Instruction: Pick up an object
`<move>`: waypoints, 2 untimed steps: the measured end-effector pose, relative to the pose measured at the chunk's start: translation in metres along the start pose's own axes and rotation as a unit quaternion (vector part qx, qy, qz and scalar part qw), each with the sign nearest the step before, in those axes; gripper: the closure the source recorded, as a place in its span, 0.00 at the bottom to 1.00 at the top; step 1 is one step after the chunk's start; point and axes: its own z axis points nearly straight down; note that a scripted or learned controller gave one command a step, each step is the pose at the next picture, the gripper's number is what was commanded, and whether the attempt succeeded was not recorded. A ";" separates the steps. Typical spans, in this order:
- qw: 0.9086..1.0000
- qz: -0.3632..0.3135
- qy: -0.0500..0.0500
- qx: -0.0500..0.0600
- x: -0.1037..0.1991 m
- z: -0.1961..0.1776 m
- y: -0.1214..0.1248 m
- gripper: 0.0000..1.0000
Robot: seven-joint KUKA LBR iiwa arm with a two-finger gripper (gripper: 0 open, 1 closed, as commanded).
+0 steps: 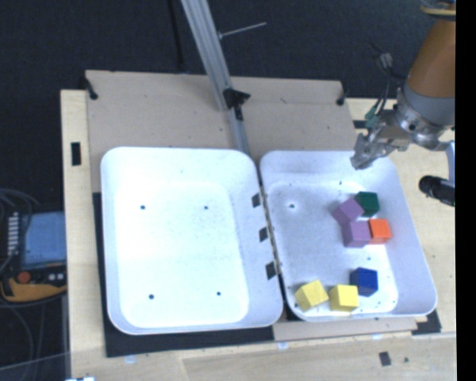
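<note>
My gripper (363, 159) hangs over the far right corner of the right bin (301, 177), above and beyond the blocks, with nothing seen in it. In that bin a green block (367, 203) touches a purple block (349, 211). A second purple block (356, 232) sits beside an orange block (380, 229). Nearer the front lie a blue block (365, 280) and two yellow blocks (311, 294) (344, 297).
The left bin (174, 236) stands beside the right one, joined by small clips along the shared edge. A slanted metal rail (210, 46) rises behind the bins. A blue box with cables (44, 240) lies off the bench at the left.
</note>
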 end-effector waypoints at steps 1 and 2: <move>1.000 -0.001 0.001 0.000 0.051 -0.006 -0.012 1.00; 1.000 0.000 0.001 0.000 0.094 -0.006 -0.041 1.00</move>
